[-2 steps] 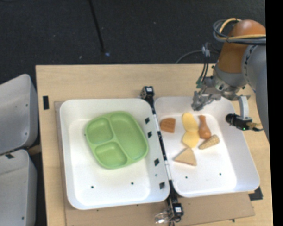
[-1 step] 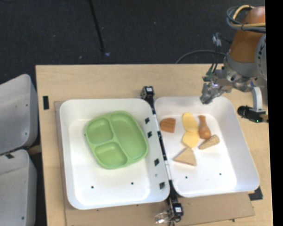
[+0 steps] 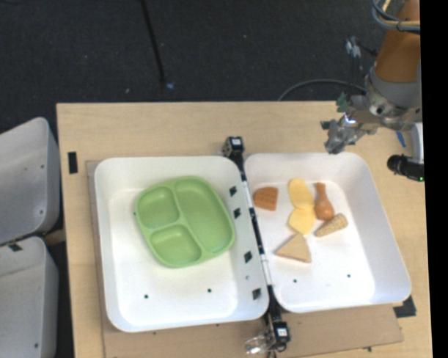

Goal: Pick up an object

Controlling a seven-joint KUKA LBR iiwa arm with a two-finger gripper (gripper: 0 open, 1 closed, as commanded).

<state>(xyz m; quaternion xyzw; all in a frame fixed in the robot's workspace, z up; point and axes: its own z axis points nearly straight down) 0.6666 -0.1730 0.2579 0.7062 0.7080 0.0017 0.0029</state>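
The right bin [image 3: 359, 280] holds several toy food pieces: an orange-brown chunk [image 3: 266, 198], two yellow pieces [image 3: 301, 192] [image 3: 301, 220], a brown drumstick [image 3: 323, 200], a tan roll [image 3: 332, 225] and a tan wedge [image 3: 295, 249]. My gripper [image 3: 338, 140] hangs over the bench just beyond the right bin's far rim, up and to the right of the food. Nothing shows between its fingers.
A green three-compartment plate [image 3: 184, 221] lies in the left bin [image 3: 125, 288]. A divider with black clips [image 3: 248, 232] runs between the bins. The arm's orange band [image 3: 398, 51] stands at the upper right. A black cable [image 3: 309, 87] loops behind the bench.
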